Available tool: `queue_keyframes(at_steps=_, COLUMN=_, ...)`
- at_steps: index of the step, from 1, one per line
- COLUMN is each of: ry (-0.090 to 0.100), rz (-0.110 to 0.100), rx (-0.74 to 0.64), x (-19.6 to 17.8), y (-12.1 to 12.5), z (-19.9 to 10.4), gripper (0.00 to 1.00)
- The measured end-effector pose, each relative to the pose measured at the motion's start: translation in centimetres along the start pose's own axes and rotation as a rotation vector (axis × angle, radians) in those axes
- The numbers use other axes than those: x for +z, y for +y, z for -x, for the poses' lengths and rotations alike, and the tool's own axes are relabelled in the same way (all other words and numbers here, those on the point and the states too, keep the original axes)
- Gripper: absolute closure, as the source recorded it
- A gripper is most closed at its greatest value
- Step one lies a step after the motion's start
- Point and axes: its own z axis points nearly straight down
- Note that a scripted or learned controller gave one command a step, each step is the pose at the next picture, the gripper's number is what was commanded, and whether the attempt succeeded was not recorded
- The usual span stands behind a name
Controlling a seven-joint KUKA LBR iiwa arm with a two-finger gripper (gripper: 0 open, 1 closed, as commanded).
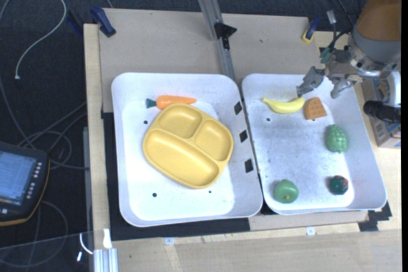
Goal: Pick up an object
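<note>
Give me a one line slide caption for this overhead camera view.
Gripper open above banana and bread-like toy in right bin; yellow divided plate in left bin.

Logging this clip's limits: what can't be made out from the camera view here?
- Gripper: too small and blurred to tell whether it touches the banana.
- Arm: cut off by the right edge.
- Small dark fruit: too small to identify.
- Carrot: lower edge hidden behind the yellow plate.

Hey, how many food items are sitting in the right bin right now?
5: a banana and an orange-brown piece at the far end, a green bumpy fruit mid-right, a green apple and a dark red-green item nearest. The gripper might hide more.
</note>
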Motion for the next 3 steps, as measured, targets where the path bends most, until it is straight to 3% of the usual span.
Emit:
queue_keyframes(at_steps=1, ry=0.000, rz=0.000, rx=0.000, x=0.0, y=0.0, z=0.0, gripper=0.00)
queue_keyframes(at_steps=3, ry=0.001, rz=-0.006, rx=0.001, x=10.6, y=0.4, z=0.1, gripper=0.00)
